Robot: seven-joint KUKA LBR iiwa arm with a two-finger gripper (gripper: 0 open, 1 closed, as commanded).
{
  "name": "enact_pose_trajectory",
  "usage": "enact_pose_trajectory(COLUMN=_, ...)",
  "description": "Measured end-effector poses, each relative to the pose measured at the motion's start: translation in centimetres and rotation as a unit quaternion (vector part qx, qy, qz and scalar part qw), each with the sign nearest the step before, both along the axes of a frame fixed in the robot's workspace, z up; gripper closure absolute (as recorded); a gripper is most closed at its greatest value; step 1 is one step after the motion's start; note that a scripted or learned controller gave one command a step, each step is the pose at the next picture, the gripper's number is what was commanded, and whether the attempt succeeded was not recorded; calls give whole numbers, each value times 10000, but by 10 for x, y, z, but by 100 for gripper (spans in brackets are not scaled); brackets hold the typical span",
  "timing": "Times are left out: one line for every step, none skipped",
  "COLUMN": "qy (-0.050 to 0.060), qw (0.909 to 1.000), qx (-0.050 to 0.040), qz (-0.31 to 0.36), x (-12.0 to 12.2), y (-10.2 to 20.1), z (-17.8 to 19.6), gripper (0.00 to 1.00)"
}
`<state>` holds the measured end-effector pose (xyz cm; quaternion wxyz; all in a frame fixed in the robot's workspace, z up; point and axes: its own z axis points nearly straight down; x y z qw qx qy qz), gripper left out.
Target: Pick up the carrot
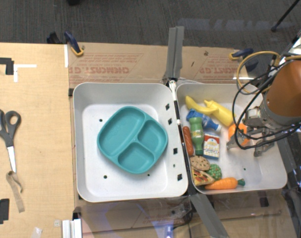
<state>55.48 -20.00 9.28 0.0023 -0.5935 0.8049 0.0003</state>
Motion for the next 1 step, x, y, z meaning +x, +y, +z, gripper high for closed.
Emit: enact_pose_trajectory(qy=-6, qw=9860, qx=-2, qz=1666, x=9, y=26, z=0, gripper=0)
